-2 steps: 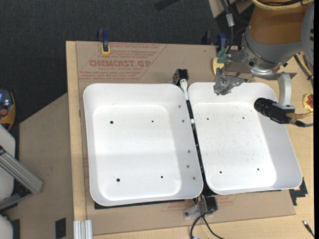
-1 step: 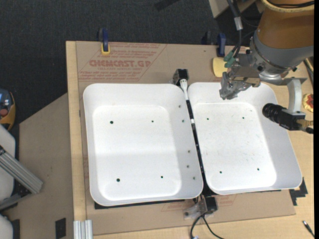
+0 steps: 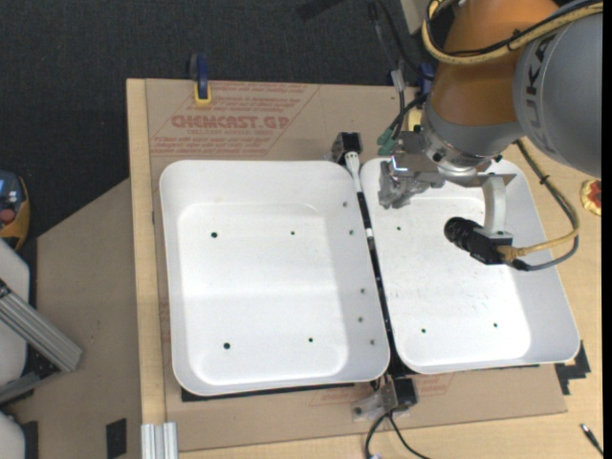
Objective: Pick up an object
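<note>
1. Because the benchwork has to stay put under repeated tries, the brown printed cardboard sheet (image 3: 239,113) is pinned by a small blue-and-yellow clamp (image 3: 200,70) at its 11 o'clock corner.
2. The shallow white plastic left bin (image 3: 167,256) lies flat on that sheet, its floor marked by four dark dots. It touches its neighbour along a black seam, probably so both stay within one reach.
3. The shallow white plastic right bin (image 3: 459,314) sits just beside it, with the arm working above its 11 o'clock corner.
4. The grey metal two-finger gripper (image 3: 395,187) hangs there, pointed down, which suggests a descent or search near the bin wall. Whether it is parted or closed cannot be told, nor whether it has anything.
5. The object to pick cannot be made out. If it lies under the wrist, it is hidden.
6. A black cylindrical fitting (image 3: 473,237) on a yellow cable juts at the gripper's 4 o'clock and appears to be part of the rig.
7. The grey arm with its orange band (image 3: 492,17) enters from 1 o'clock.
</note>
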{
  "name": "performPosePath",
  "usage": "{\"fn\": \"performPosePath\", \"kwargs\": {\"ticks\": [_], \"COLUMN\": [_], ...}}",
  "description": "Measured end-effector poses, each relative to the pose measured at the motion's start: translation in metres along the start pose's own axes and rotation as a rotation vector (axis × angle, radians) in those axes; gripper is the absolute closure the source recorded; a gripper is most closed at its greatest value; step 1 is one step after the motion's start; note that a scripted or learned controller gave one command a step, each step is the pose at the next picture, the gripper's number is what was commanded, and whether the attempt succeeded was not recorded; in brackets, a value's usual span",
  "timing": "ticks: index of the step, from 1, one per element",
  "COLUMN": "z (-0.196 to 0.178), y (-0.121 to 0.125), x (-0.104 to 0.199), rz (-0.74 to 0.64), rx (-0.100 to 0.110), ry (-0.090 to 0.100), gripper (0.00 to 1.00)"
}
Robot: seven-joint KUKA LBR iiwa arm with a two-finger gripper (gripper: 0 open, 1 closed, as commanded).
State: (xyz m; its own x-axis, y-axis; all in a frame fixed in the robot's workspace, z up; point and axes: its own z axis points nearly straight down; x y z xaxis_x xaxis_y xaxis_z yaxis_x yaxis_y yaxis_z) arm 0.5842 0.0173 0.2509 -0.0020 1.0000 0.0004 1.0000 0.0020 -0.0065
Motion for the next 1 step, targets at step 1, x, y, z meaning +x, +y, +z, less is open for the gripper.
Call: {"fn": "performPosePath", "kwargs": {"ticks": [1], "z": [-0.0461], "y": [0.019], "x": [-0.0681], "rz": [0.007], "rx": [-0.013], "ry": [-0.003], "gripper": [1.0]}}
